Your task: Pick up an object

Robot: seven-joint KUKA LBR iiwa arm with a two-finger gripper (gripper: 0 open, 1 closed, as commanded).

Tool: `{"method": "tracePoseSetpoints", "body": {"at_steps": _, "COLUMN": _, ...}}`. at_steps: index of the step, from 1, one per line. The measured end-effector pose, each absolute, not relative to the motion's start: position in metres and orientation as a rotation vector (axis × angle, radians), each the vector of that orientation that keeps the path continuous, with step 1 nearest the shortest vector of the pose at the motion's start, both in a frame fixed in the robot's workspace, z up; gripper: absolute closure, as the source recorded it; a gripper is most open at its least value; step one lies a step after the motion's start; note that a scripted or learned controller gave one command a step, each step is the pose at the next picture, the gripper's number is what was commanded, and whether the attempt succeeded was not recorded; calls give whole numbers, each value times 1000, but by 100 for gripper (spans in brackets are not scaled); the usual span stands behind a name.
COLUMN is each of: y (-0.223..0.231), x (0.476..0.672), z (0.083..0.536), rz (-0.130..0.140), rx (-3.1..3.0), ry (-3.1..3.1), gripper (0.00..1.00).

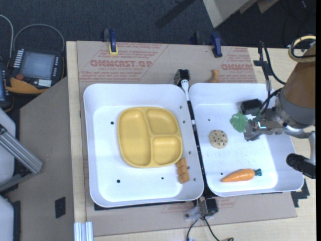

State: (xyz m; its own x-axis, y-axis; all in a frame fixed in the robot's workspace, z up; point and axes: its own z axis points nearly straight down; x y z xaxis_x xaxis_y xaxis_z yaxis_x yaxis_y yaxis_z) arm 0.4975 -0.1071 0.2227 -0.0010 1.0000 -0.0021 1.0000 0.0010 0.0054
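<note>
Pincer (253,129): low in right bin (281,185), poised to grab green toy (238,122) touching it; opening cannot be told.

The arm (301,92) is cut off by the right edge of the camera view, the hand (255,128) covers part of the green object (237,121) beside it, and the finger state of the hand cannot be determined.

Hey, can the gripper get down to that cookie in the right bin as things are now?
Probably yes. The cookie lies alone on the right bin floor, apart from the green thing beside the gripper.
</note>
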Motion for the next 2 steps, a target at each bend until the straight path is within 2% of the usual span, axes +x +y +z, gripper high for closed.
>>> {"method": "tracePoseSetpoints", "body": {"at_steps": 2, "y": -1, "x": 545, "z": 239, "rz": 4, "rx": 2213, "ry": 2226, "gripper": 100}}
